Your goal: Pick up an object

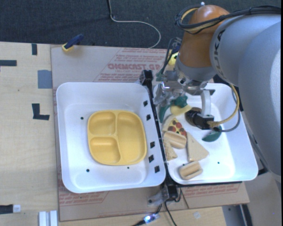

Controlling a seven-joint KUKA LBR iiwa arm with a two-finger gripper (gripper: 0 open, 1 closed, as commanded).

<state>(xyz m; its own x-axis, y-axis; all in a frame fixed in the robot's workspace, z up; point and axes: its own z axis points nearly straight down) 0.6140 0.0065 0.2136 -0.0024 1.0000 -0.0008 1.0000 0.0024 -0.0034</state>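
— Closest to the lens, what do you make out?

— Tan bun-shaped piece, lying in the right bin near its front wall, well on the camera side of the tool.

— And the tool itself?

— It hangs over the back left part of that bin, hard by the wall shared with the left bin. I cannot tell whether it is spread or pressed together; the wrist hides too much.

— Anything that could be picked up close to it?

— A green piece sits right at the tool's tip, with a yellow piece touching it just toward the camera. Whether the tool grips either, I cannot tell.

— Further out?

— A pizza slice lies on the camera side of the yellow piece. A tan wedge lies beyond it, between the slice and the bun-shaped piece. A teal piece rests out to the arm side of the tool.

— The other bin?

— A yellow divided plate lies flat there, well apart from the tool. A blue and yellow clip rests on the counter, behind that bin.
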